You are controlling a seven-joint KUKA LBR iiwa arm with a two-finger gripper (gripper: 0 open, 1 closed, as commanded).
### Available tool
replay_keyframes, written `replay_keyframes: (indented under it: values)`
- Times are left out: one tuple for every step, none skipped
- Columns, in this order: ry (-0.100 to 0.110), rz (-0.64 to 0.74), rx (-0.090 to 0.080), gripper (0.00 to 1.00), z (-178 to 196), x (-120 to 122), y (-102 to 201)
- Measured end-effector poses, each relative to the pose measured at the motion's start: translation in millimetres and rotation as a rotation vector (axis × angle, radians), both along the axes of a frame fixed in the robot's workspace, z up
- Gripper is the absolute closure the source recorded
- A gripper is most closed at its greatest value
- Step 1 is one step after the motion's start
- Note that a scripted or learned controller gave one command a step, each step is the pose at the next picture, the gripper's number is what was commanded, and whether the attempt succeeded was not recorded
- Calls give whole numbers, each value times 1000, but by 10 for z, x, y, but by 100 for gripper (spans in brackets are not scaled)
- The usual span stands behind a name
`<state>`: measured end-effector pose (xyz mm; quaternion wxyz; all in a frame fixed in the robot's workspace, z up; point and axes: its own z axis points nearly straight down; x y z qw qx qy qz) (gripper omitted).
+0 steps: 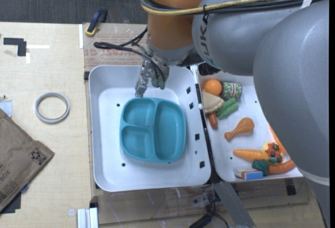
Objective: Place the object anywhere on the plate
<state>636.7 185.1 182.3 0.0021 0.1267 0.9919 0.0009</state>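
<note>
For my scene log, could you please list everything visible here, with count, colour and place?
plate: 1, teal, three compartments, left bin
bins: 2, white, side by side
toy foods: several, mostly orange and green, right bin
tape ring: 1, pale grey, bench left
cardboard box: 1, brown, lower-left edge
black L-mark: 1, upper-left bench
blue-yellow tool: 1, bench back edge
arm: 1, grey with orange band, from right
claw: 1, above the plate's far edge

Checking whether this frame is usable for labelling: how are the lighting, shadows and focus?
Camera view: even, soft light; faint shadow rings the plate; mild sheen on the arm's orange band; gripper and toy food reasonably sharp; looming arm slightly soft.
</note>
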Motion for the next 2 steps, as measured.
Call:
replay_keyframes:
  values:
    - [2, 455, -2, 100, 174, -461, -804]
    - [-1, 912, -3, 100, 450, -622, -1299]
